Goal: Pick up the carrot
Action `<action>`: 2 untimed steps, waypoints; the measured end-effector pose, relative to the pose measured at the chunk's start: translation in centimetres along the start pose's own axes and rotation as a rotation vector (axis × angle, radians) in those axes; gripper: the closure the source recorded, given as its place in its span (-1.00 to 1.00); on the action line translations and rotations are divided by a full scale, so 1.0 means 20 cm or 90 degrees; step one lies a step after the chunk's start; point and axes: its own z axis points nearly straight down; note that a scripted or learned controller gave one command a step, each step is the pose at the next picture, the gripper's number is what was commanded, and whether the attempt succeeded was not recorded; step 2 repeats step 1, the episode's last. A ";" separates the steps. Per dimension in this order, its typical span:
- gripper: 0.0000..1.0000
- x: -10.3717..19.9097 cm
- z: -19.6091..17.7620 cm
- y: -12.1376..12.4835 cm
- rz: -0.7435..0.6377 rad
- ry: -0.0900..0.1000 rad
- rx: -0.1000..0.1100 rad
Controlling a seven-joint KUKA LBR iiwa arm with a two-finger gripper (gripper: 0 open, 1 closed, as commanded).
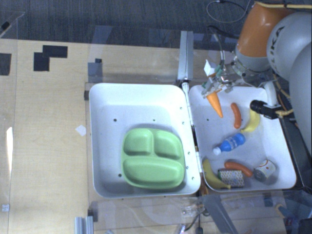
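One carrot is what I want. It lies in the right bin, up near the back wall, with its fat end toward my gripper and its point toward the middle. My fingers sit right at that fat end and look closed on its top, but I only have a small bit of it. I think it can slip out, because the carrot is smooth and gets thin. It can also swing and bump the sausage just beside it, or drop back down.
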 end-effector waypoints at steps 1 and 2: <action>1.00 -0.06 -0.21 -0.02 0.063 0.000 0.000; 1.00 -0.06 -0.21 -0.02 0.063 0.000 0.000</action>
